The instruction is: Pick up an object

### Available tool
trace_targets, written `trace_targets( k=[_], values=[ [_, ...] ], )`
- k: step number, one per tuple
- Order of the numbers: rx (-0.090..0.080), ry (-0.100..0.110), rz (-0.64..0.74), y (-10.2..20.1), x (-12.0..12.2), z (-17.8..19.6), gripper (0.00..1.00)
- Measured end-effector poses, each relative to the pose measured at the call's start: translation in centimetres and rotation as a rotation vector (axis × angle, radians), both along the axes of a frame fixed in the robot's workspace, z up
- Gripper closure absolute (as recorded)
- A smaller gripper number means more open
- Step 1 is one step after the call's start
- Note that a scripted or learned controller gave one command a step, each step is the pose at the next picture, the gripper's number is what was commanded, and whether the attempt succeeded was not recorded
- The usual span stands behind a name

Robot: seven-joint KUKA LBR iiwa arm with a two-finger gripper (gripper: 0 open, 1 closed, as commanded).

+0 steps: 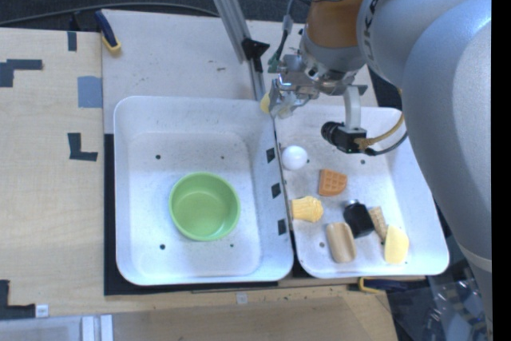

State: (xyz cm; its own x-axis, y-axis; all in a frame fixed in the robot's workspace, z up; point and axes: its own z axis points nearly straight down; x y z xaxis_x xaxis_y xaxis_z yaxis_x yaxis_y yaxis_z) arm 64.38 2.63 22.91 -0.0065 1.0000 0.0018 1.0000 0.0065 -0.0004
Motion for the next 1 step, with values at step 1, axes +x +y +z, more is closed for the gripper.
trace_targets(
  k=[1],
  values=[
    [0.000,0.002,0.001,5.91,0.97,-1.02,1.00]
  ],
)
